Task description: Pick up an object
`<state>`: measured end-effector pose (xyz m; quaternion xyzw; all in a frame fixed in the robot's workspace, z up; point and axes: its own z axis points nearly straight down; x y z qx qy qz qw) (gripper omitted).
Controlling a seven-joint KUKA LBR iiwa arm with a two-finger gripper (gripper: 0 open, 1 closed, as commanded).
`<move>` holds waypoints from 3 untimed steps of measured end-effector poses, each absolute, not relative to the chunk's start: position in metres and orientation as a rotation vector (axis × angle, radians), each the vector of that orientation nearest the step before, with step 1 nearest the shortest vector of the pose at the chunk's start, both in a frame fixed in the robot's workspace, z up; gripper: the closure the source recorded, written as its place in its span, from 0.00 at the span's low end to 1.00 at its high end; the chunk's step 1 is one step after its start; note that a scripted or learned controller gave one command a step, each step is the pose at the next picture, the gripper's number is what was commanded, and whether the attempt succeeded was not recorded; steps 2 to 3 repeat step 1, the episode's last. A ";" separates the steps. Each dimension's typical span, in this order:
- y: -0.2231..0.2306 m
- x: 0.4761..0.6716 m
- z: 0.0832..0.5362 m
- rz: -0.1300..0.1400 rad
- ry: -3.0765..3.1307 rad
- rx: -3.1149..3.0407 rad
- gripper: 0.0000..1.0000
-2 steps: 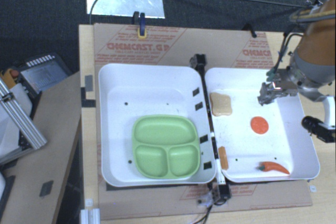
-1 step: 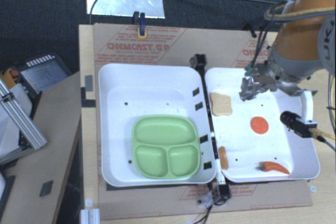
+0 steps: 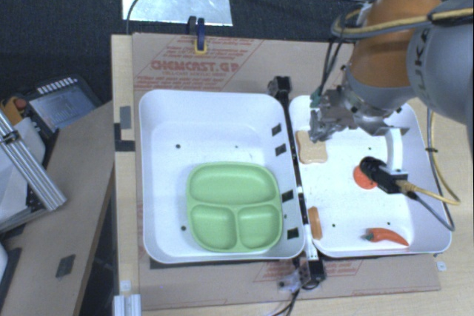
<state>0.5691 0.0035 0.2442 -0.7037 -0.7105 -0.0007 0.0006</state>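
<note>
The right bin [image 3: 415, 159] holds a tan slice of toast [image 3: 312, 152] near its left wall. An orange round piece [image 3: 362, 176] lies mid-bin, and an orange carrot-like piece [image 3: 386, 236] with a green tip rests near the front edge. A small orange stick [image 3: 315, 221] lies along the front left wall. My gripper [image 3: 318, 132] hangs from the grey arm just above the back edge of the toast, pointing down at it. Nothing visible is lifted off the bin floor.
The left bin [image 3: 163, 122] holds a green three-compartment plate [image 3: 235, 205] toward its front. A black divider strip [image 3: 285, 137] runs between the two bins. The arm's orange and grey body [image 3: 400, 33] covers the right bin's back part.
</note>
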 end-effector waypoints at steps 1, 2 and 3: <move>0.061 0.586 0.233 -0.004 -2.233 -2.210 1.00; 0.061 0.586 0.233 -0.004 -2.233 -2.210 1.00; 0.061 0.586 0.233 -0.004 -2.233 -2.210 1.00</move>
